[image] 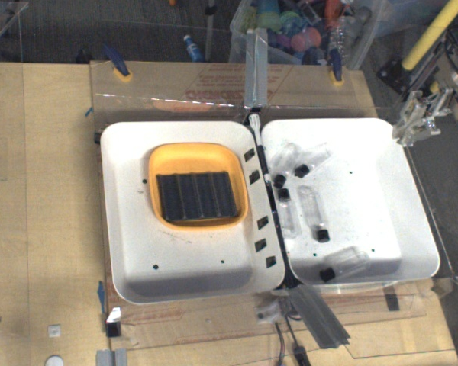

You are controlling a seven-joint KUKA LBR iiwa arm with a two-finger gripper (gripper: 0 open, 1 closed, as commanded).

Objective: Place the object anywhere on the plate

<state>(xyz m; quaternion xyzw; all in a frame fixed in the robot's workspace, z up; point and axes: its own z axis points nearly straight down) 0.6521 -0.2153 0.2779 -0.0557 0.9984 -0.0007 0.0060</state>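
gripper: at the right edge of the view, just outside the upper right corner of the right bin; a pale metal shape against dark clutter, too small and blurred to tell how it stands.
left bin: white, shallow, with rounded corners; it carries the plate.
plate: orange-yellow, a rounded square, lying in the upper middle of the left bin.
dark ridged object: a black slab with lengthwise grooves, lying flat on the plate and covering most of its floor; the orange rim shows all round it.
right bin: white, just beside the left bin, with a dark divider between them.
clear plastic items: several see-through pieces with small black caps, scattered over the left half of the right bin, from near its top to its lower edge; their exact kind cannot be told.
object and gripper: well apart; the dark ridged object is in the left bin, while the gripper is beyond the far side of the right bin, with the whole right bin between them.
bench: light wood around both bins.
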